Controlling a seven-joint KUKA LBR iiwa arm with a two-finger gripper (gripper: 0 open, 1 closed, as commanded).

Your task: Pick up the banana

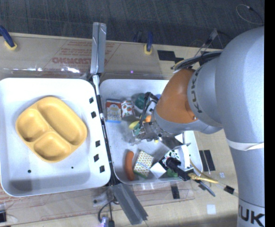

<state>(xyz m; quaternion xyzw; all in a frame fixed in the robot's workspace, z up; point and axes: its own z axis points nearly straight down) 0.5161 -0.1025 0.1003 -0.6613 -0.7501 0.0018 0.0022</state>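
Pincer [142, 126]: low in right bin [118, 86], centre frame, directly over the banana [134, 125] for a grasp; whether open or closed cannot be told.

Bright even overhead light, soft shadows, sharp

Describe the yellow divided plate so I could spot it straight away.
Start with the two white bins side by side; take the left bin, away from the grey arm. The yellow plate lies in its middle, rounded and split into three compartments. Unlike the right bin's jumble of small items, it sits alone and is by far the largest object.
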